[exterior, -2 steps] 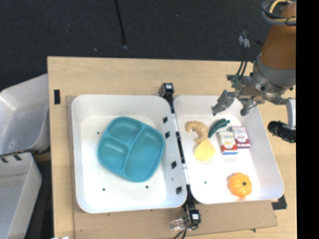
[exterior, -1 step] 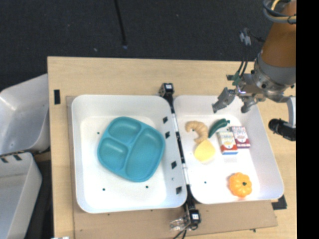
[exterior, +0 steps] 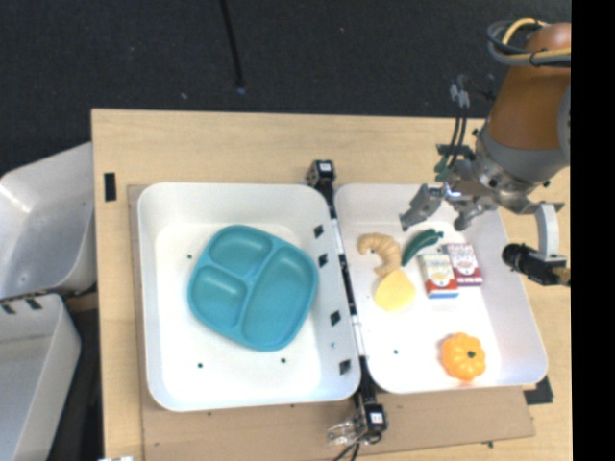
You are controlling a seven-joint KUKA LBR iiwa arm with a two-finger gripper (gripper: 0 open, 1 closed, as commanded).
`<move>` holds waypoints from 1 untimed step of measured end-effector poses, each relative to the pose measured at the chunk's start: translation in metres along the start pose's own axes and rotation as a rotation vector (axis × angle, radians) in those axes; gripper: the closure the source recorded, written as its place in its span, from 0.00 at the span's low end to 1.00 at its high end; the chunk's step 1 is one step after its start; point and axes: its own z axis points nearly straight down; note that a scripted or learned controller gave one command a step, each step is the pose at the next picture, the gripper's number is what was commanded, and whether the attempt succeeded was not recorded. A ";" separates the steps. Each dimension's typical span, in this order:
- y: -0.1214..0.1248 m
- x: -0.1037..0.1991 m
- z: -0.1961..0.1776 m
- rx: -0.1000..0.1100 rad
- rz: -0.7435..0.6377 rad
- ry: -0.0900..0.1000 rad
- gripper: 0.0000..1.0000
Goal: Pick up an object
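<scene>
Two white bins [exterior: 154, 257] sit side by side on a pale wooden table [exterior: 240, 142], dark floor behind.
Left bin holds a teal divided plate [exterior: 253, 287]. Right bin [exterior: 509, 325] holds a green pepper [exterior: 419, 245], croissant [exterior: 381, 248], lemon [exterior: 394, 290], small cartons [exterior: 450, 270] and orange pumpkin [exterior: 462, 355]. Claw [exterior: 444, 209] hovers just above the pepper, fingers apart, gripping nothing.

Robot lab bench [exterior: 288, 142] (twin white bins [exterior: 163, 286])
</scene>
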 end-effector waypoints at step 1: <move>0.004 0.008 0.056 0.000 0.001 0.000 0.00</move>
